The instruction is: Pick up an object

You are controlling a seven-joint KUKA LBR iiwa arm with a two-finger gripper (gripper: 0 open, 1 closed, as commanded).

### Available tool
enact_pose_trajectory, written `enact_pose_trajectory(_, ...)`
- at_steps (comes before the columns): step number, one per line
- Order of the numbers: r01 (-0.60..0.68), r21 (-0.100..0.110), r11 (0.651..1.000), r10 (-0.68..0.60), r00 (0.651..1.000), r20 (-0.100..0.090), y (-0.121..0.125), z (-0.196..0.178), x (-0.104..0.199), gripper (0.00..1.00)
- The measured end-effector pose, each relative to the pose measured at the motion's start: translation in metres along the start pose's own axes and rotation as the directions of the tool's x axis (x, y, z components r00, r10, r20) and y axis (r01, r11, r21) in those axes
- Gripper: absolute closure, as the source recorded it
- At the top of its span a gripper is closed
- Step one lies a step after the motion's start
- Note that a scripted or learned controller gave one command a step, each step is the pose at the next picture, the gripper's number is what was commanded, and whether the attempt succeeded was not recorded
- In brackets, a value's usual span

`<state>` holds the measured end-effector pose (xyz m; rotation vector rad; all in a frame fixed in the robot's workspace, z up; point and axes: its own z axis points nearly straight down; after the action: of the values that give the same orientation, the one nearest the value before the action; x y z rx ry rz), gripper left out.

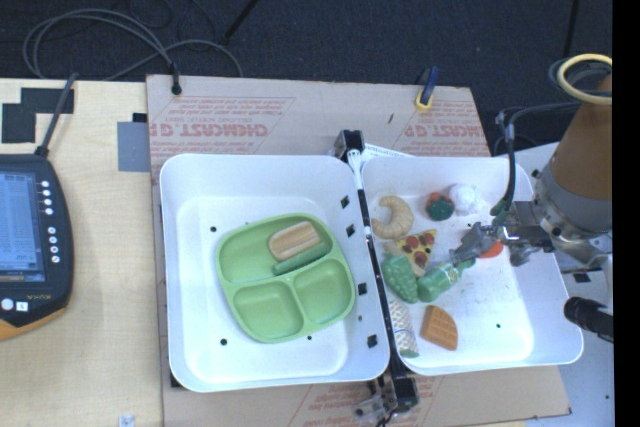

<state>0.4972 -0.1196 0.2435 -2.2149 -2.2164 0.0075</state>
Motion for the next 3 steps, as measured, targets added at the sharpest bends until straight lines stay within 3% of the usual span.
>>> enact_pose_trajectory(1, 0.000, 0.003, 1.000, 0.000, 1.000, 0.000, 0.032, 0.157, -0.015, 0.00)
enact_pose_trajectory(3, 0.000, -0.004, 1.000, 0.000, 1.000, 0.003, 0.083, 0.157, 0.037, 0.00)
